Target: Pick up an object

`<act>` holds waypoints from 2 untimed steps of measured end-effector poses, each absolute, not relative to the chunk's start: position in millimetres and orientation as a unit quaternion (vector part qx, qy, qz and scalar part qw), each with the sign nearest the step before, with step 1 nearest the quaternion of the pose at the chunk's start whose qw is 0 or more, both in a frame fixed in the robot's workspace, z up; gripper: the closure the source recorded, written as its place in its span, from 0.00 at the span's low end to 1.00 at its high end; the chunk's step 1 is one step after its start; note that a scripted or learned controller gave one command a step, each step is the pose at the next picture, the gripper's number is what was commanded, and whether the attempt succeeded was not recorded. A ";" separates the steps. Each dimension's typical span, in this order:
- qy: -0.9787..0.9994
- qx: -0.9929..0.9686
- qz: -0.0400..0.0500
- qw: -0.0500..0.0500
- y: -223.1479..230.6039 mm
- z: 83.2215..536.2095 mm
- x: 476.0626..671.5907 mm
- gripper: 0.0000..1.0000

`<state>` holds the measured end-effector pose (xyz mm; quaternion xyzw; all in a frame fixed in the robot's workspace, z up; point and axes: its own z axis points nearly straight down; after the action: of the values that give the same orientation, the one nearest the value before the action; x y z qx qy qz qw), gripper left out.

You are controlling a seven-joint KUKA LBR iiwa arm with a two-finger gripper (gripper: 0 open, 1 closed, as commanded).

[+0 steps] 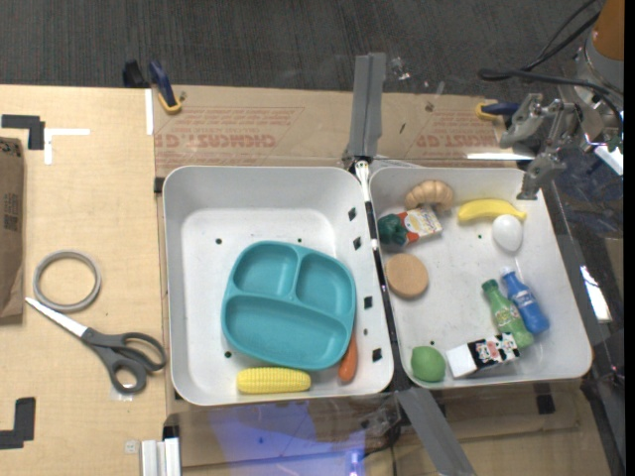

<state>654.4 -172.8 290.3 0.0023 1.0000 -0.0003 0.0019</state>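
Observation:
My gripper (536, 172) hangs over the far right corner of the right bin (556, 266), above and right of a yellow banana (491, 209) and a white egg (507, 233), with nothing seen in it. The same bin holds a croissant (429, 193), a small red-and-white carton (425, 223) beside a dark green item (393, 229), a round brown biscuit (407, 276), a green bottle (503, 310), a blue bottle (526, 303), a lime (428, 363) and a black-and-white carton (486, 353).
The left bin (189, 226) holds a teal divided plate (291, 303), a corn cob (273, 380) and a carrot (347, 362). Scissors (109, 345) and a tape roll (66, 279) lie on the bench at left. A grey post (367, 107) stands behind the bins.

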 end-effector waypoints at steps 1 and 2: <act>0.996 0.089 0.000 0.001 -203.0 165.2 612.5 0.00; 0.997 0.083 -0.001 0.003 -219.7 102.2 573.7 0.00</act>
<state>573.7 -219.7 102.2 0.0827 0.9966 -0.0007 0.0030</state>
